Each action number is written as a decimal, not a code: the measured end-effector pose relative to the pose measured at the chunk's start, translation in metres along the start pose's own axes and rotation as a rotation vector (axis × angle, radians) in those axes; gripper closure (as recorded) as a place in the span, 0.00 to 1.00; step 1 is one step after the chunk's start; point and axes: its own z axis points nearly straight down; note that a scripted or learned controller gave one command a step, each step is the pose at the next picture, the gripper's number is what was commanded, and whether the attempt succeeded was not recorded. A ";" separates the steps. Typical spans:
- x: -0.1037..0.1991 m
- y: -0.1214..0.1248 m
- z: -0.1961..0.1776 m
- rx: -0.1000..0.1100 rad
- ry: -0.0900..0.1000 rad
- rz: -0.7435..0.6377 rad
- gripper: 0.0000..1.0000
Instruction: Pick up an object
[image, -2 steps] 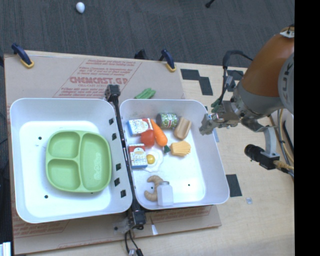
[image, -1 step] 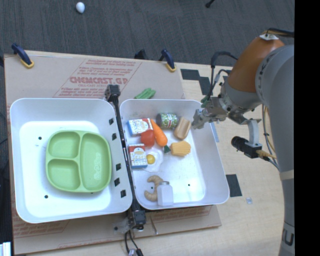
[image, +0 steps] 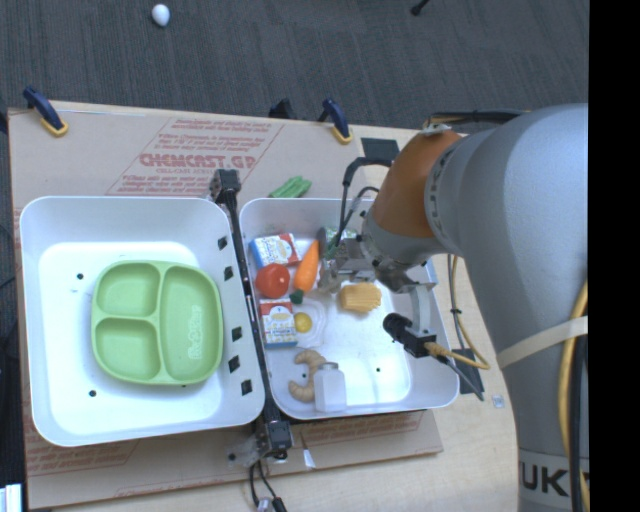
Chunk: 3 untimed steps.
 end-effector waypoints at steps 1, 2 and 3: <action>0.009 -0.040 -0.151 -0.005 -0.002 0.000 1.00; 0.027 -0.038 -0.002 -0.005 -0.002 0.001 1.00; 0.027 -0.038 -0.012 -0.003 -0.002 -0.003 1.00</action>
